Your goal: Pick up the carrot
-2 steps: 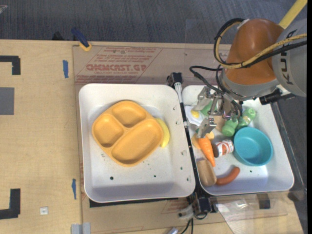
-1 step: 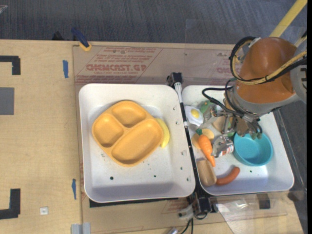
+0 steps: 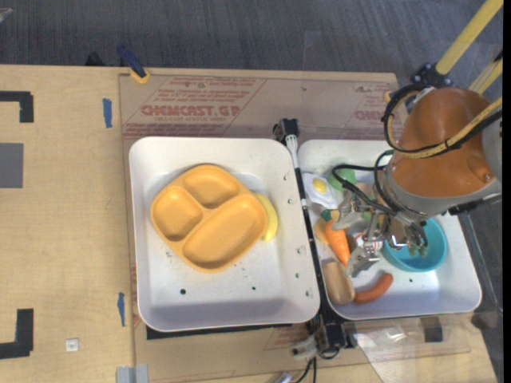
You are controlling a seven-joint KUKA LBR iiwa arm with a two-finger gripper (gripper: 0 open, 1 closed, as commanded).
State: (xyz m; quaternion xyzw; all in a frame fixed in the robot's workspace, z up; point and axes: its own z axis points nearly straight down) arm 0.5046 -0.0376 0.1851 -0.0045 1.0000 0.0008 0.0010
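Note:
The orange carrot lies in the right bin, near its left wall, with its green top pointing toward the far side. My gripper hangs low over this bin, just to the right of the carrot and very close to it. The wrist's metal parts and cables hide the spot where the gripper meets the bin floor. Nothing can be seen held in the gripper.
Also in the right bin are a fried egg toy, a bread roll, a red sausage and a blue bowl. The left bin holds an orange divided plate and a yellow piece.

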